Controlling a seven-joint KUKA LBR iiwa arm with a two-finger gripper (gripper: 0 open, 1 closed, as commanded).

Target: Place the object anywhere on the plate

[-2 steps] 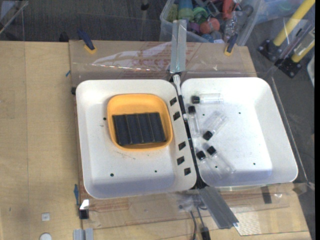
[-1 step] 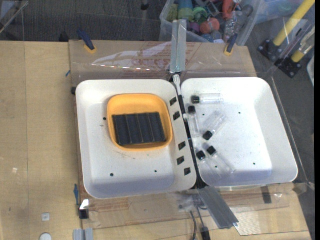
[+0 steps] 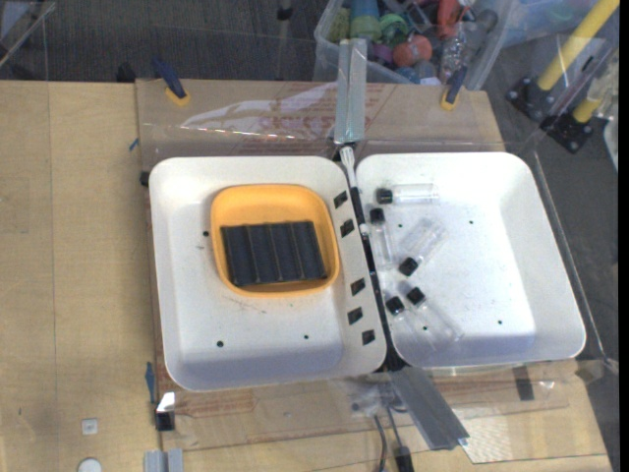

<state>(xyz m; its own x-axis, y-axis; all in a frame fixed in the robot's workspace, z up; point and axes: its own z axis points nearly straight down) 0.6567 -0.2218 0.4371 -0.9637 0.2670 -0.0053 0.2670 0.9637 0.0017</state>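
The wooden counter [image 3: 59, 264] lies bare at the far left, with a blue clamp [image 3: 173, 83] at the back corner of the clear sheet under the bins. Next comes the left bin [image 3: 187, 342], white and shallow, which carries the orange plate [image 3: 224, 206] in its back half.

The dark ribbed block [image 3: 273, 254] lies flat on the plate, filling most of its floor. Its long axis runs left to right across the view, tilted very slightly, and its grooves run across that axis, front to back. Its front long edge sits close against the plate's near rim, and more orange shows behind it. Nothing lies on top of it or leans on it.

Just right of the plate, a row of small black tabs [image 3: 354, 259] lines the seam where the two bins meet, and an upright metal strip [image 3: 350, 91] rises from the back of that seam.

The right bin [image 3: 511, 264] holds several clear vials with black caps [image 3: 405, 194] scattered in its left half, near the seam and apart from the plate. Behind it stand a second blue clamp [image 3: 452, 88] and a clear tub of coloured toys [image 3: 413, 13].

Whether the end effector is open or closed cannot be told, so places here are given between the things themselves.
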